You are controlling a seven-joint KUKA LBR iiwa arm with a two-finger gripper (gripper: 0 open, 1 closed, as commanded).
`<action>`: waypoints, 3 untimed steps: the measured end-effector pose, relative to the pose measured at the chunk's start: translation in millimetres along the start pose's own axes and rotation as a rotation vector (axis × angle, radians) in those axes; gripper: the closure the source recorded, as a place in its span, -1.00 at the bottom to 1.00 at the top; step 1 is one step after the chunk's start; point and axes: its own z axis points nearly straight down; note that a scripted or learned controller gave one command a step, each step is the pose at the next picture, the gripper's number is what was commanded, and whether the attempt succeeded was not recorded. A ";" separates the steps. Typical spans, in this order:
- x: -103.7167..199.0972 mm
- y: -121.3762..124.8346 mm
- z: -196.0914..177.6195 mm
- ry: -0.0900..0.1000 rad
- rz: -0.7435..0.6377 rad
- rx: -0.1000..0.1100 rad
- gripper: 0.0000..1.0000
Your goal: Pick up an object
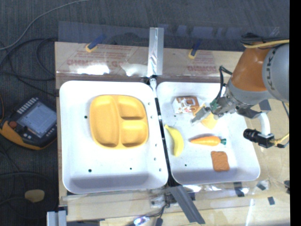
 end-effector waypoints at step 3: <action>-41.6 31.3 50.2 -0.010 0.054 -0.007 -1.00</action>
